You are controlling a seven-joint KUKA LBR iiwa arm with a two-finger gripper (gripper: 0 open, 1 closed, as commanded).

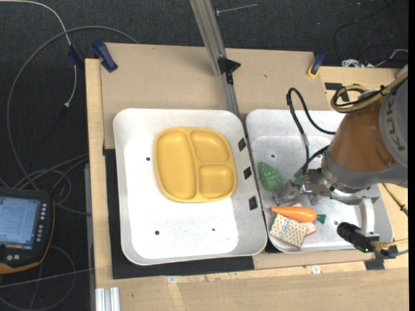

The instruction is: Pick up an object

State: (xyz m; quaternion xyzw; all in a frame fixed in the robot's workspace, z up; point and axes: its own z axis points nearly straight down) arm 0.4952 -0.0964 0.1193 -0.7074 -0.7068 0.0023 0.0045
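Note:
The right bin [279, 131] holds three small things. A green lumpy toy [269, 175] lies near its left wall. An orange carrot [294, 213] with a green tip lies toward the front, and a patterned packet [289, 230] sits just in front of it at the bin's front rim. My gripper [295, 189] hangs low in the bin, just right of the green toy and just above the carrot. I see nothing in its grasp.
The left bin [133, 193] holds a yellow divided plate [194, 163]. A metal post [214, 41] slants down between the two bins. The arm's orange band [363, 138] and black cables [298, 118] cover the right bin's right half.

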